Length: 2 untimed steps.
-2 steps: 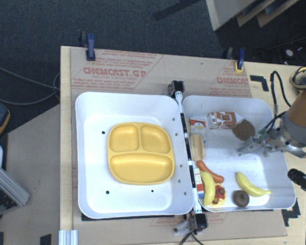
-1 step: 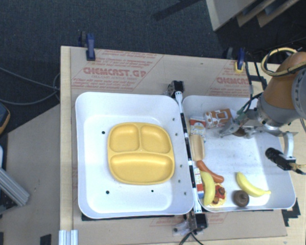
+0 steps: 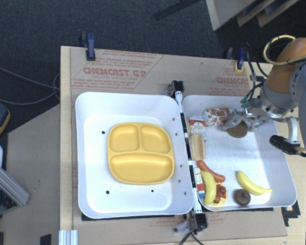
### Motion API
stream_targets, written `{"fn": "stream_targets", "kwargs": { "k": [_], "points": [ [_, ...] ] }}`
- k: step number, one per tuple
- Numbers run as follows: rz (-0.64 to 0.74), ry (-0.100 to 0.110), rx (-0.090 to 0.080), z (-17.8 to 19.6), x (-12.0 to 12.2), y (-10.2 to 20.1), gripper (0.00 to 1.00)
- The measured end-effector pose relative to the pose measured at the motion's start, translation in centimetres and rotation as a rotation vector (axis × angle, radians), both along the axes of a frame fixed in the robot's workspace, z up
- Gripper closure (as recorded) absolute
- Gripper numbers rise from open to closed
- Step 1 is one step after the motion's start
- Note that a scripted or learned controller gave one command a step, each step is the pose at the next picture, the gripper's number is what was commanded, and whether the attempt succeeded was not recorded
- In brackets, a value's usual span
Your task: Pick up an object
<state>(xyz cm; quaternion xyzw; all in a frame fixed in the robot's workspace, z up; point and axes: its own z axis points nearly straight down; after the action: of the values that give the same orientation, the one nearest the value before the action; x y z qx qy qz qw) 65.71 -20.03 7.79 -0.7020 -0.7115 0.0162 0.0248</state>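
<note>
In the right bin's (image 3: 273, 166) far corner, your tool (image 3: 243, 120) sits over a brown round piece (image 3: 237, 130); grip state unclear, approach straight down.

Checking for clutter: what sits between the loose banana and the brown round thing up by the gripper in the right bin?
Nothing. In the camera view the stretch from the banana up to the brown round object is bare white bin floor.

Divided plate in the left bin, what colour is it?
Plain yellow. The plate shows best in the camera view, lying in the left bin.
</note>
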Motion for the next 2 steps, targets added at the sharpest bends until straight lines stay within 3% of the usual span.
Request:
{"fn": "stream_targets", "kwargs": {
  "k": [1, 2],
  "points": [
    [-0.003, -0.002, 0.018, 0.1, 0.1, -1.7, 0.00],
    [-0.008, -0.007, -0.015, 0.1, -0.2, 1.5, 0.00]
  ]
}}
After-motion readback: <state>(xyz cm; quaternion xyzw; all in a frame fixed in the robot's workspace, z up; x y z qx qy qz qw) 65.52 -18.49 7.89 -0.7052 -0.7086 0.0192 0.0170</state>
